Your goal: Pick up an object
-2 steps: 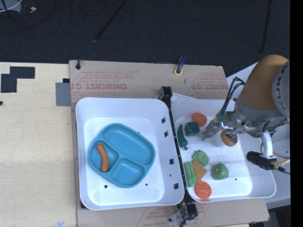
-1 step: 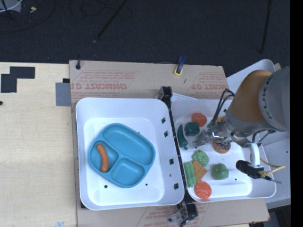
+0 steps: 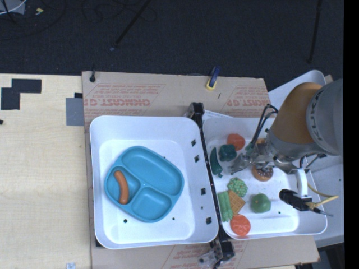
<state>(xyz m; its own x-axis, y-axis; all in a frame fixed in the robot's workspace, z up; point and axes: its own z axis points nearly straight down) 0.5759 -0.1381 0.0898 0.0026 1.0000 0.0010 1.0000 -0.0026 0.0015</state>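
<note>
Over right bin [image 3: 314, 224], tool [image 3: 253, 162] amid toys, grip unclear.

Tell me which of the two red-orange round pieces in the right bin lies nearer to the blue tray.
The red round piece at the bin's near edge, below the waffle; the orange one sits farther back.

Glossy blue plastic tray [image 3: 147, 185], smooth white plastic bins [image 3: 147, 129], matt cardboard [image 3: 168, 97]
</note>
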